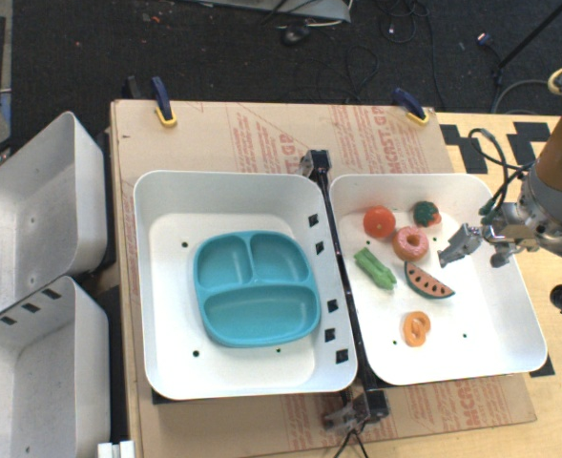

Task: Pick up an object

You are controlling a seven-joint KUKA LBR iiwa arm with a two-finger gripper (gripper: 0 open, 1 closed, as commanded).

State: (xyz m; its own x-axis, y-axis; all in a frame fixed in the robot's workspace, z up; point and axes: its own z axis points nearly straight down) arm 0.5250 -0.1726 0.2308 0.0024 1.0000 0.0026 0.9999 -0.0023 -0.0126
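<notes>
Bins sit side by side on a brown cardboard-covered bench [261, 127], their inner rims touching along a dark divider strip. The left bin [156, 256] carries a teal divided plate [257, 287] near its middle, with bare white floor left as a band on every side of it. The right bin [509, 332] holds the small items, all gathered in its upper and middle part: a red tomato [379, 222], a pink donut [411, 244] just beside it, a dark green and red piece [426, 215] near the far rim, a green pepper-like piece [375, 267] towards the divider, a watermelon slice [429, 282] below the donut, and an orange pretzel [415, 328] set apart lower down. The bin's near part and its right side are open floor.

The arm [552, 189] comes in over the right rim, and the gripper [460, 246] hangs above the bin just right of the donut and just above the watermelon slice. Its dark fingers look parted a little and nothing shows between them. The donut, watermelon and green-red piece crowd close around its tip; the pretzel lies well apart from the rest.

Two blue and yellow clamps [163, 103] grip the bench's far edge. Spare white bins [42, 198] stand off the bench on the left, and cables run across the dark floor behind.
</notes>
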